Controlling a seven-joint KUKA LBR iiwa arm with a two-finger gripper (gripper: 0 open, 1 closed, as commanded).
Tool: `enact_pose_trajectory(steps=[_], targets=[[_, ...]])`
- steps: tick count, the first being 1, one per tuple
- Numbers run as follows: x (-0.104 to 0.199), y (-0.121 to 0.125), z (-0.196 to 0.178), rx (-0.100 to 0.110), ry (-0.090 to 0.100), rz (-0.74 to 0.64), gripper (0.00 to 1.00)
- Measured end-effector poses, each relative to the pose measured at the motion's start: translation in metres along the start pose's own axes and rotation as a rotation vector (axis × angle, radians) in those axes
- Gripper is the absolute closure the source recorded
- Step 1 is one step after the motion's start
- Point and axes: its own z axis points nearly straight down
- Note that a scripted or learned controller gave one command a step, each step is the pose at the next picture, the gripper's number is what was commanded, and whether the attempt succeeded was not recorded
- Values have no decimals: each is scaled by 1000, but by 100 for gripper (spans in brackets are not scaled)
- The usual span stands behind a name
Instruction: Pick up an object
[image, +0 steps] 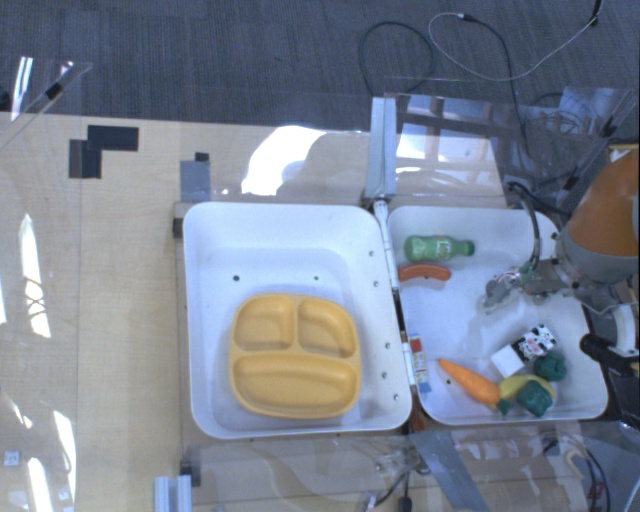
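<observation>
My gripper (503, 288) hangs over the middle of the right bin (462, 322), at the end of the grey arm with its orange band (612, 212). It is to the right of a red sausage (425, 273) and below a green bottle (438, 247) lying on its side. An orange carrot (468, 381) lies near the bin's front. At the front right, a white block (507, 360), a black-and-white cow toy (540, 342), a yellow piece (512, 387) and dark green pieces (537, 400) cluster together. No object touches the gripper.
The left bin (210, 300) holds a yellow divided plate (296, 355). A raised divider (395, 310) separates the two bins. Cables and a clear frame (440, 140) stand behind the right bin.
</observation>
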Motion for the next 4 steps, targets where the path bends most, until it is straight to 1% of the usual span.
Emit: enact_pose_trajectory(steps=[1,2,3,4], targets=[[0,0,0,0,0,0,0],[-7,50,7,-4,-2,18,0],[-7,53,-7,-13,-5,15,100],[1,90,-102,-3,-2,61,100]])
